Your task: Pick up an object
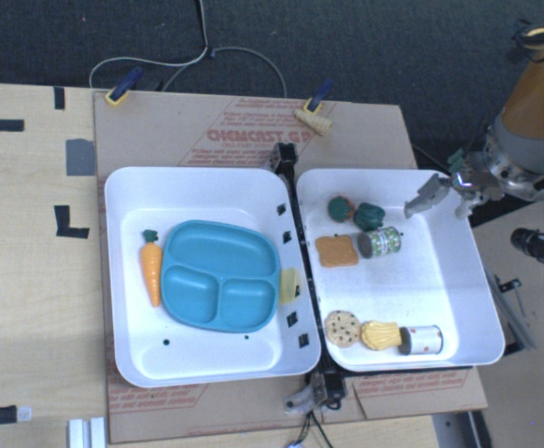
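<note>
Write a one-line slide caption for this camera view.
KUKA arm's gripper poised over the right bin of toy foods; blue tray and carrot sit in the left bin.

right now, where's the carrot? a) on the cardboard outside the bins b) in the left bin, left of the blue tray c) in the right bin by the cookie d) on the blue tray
b: the carrot lies on the floor of the left bin, along the left edge of the blue tray, not on it.
</note>
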Robot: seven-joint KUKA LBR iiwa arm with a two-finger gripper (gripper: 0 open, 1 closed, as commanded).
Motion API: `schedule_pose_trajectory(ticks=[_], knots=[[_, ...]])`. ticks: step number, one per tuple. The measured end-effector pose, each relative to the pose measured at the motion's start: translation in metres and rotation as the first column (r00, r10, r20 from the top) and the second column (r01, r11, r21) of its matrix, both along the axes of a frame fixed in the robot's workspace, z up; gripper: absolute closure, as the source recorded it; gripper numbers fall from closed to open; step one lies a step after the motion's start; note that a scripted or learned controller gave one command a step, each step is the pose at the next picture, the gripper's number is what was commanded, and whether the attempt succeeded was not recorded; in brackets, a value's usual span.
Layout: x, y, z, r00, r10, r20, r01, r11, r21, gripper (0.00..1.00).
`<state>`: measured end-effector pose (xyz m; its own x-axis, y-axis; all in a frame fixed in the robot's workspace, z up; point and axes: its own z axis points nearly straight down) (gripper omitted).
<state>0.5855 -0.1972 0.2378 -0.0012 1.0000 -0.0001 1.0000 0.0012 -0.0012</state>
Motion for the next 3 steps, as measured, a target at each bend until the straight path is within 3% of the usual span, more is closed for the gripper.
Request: schedule_pose_trajectory(ticks=[1,2,3], knots=[[0.059,0.052,-0.058,1.000,0.005,0.001,-0.005,1.000,0.000,0.00],[0.076,0.066,-0.158,1.000,0.002,0.003,-0.002,1.000,-0.002,0.00],[0.077,0.064,-0.141,1.000,0.001,0.005,-0.001,1.000,-0.004,1.00]])
